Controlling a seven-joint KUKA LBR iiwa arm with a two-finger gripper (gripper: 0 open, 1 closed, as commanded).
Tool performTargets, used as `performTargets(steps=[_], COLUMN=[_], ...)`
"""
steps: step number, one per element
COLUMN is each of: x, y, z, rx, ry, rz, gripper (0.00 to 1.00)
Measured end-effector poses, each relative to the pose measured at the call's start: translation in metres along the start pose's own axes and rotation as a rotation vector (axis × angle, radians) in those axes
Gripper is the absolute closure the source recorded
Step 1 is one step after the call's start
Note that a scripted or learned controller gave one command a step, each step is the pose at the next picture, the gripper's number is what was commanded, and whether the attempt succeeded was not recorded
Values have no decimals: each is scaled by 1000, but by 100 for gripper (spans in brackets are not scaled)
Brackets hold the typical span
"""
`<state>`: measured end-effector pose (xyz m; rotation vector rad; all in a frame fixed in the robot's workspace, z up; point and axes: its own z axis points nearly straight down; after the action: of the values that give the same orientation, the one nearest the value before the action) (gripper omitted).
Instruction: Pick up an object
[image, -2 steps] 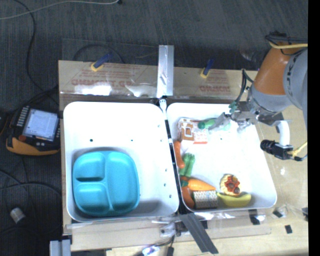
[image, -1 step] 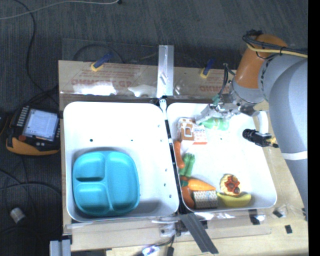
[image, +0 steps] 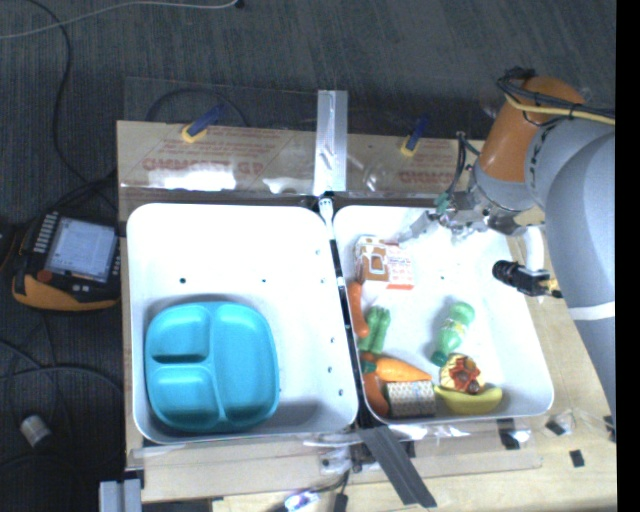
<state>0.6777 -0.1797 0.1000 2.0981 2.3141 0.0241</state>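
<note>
My hand (image: 455, 215): hanging over the far right corner of the right-hand shallow white bin (image: 520, 330), beneath my grey wrist with its orange band; whether it is wide or narrow I cannot tell, and nothing shows in it. Contents of that bin, near to far from my hand: one small white-and-orange printed carton (image: 385, 263), lying near the far left of the bin, close to my hand, to its left and a little toward the camera; one green plastic bottle (image: 452, 333), well apart from my hand, toward the middle; one slim green piece (image: 376, 327) by the left wall; one orange toy carrot (image: 398, 371); one grey ridged block (image: 411, 398); one yellow toy banana (image: 470, 400) with a red-and-brown piece (image: 461, 373) on it, all crowded in the near corner. Left-hand white bin (image: 230, 250): one turquoise plastic divided tray (image: 212, 366). Item judged likeliest for picking: the carton, being nearest. Risks: the carton lies flat and close to the dividing wall, so I may skid it or close over its top; the near-corner pile touches, so a descent there may shove neighbours or catch two at once.
</note>
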Motion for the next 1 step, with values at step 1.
performTargets(steps=[1], x=[14], y=[-100], z=[-9], rx=[29], ry=[2], rz=[14], gripper=[0])
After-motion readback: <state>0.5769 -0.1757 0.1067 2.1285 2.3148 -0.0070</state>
